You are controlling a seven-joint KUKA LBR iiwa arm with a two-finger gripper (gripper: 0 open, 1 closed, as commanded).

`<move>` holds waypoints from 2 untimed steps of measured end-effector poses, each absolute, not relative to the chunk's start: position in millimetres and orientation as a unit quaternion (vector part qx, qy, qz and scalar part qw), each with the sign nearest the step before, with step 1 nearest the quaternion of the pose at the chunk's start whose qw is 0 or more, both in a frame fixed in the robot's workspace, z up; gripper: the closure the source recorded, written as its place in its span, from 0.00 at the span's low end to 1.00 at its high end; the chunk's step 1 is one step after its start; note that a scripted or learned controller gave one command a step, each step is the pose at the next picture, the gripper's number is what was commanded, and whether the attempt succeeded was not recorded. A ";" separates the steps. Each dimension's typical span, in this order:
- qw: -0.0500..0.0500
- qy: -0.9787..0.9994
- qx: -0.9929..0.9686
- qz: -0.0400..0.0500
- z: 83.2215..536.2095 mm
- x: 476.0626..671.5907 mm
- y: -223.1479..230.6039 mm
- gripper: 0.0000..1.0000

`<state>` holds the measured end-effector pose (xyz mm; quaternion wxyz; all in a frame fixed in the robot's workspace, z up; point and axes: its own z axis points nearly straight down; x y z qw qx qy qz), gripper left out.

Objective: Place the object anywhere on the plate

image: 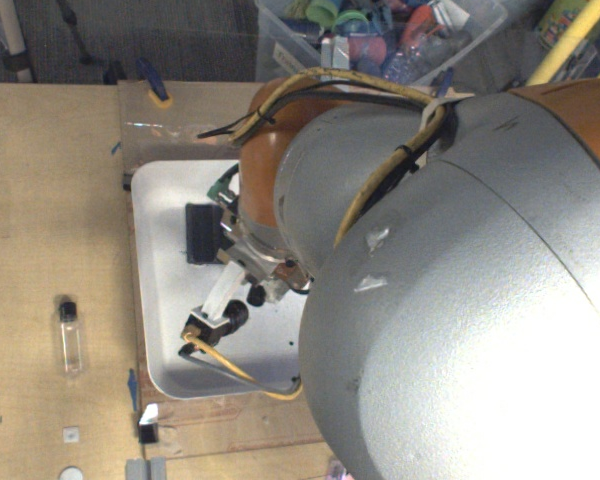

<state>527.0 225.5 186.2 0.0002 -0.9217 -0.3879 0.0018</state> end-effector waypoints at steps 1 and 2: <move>0.000 -0.144 -0.990 0.001 102.5 528.1 223.4 1.00; 0.001 -0.257 -0.966 -0.007 91.1 483.5 217.9 1.00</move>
